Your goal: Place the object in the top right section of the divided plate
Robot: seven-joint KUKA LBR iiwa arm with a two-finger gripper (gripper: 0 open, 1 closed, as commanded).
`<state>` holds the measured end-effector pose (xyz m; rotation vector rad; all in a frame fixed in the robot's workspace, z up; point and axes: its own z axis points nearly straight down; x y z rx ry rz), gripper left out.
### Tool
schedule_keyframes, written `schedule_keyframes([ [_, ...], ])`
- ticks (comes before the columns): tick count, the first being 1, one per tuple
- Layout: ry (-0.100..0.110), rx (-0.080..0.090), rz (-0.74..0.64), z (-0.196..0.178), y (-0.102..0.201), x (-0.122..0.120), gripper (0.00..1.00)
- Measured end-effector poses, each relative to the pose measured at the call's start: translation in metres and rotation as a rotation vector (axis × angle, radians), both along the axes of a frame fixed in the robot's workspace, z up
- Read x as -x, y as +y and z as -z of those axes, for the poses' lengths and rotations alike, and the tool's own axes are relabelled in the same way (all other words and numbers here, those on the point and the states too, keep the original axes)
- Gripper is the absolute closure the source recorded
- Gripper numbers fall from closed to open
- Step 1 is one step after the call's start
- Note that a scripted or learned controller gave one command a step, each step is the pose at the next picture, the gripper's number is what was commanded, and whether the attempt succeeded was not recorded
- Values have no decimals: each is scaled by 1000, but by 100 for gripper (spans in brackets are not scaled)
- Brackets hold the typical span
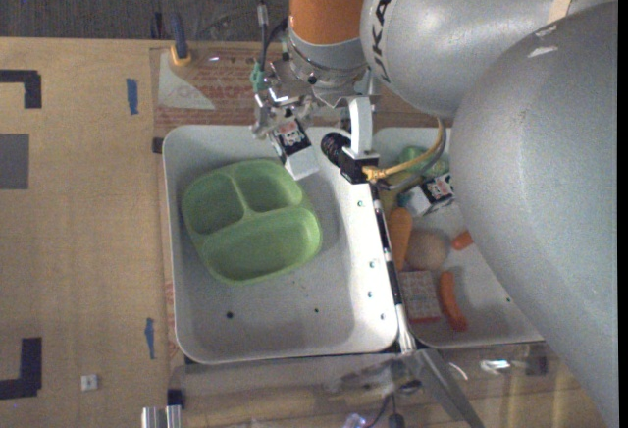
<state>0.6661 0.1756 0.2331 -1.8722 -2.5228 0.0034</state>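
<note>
A green divided plate [251, 220] lies in the left white bin [285, 333], with two small sections on its far side and one large section on its near side. All three sections look bare. My gripper [283, 130] hangs below the orange-banded wrist over the far edge of the left bin, just beyond the plate's far right section [271, 185]. A white tag with a dark mark hangs at its tip. I see no object clearly in its grasp.
The right bin [491, 323] holds a carrot [400, 232], a pale round item [428, 249], an orange stick [451, 300], a red and white packet [419, 294] and a green item [416, 161]. The arm's big grey body covers the right side.
</note>
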Motion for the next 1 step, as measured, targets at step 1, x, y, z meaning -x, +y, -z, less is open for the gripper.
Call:
schedule_keyframes([
  [1, 5, 1, -47, 15, -1, 9, 100],
])
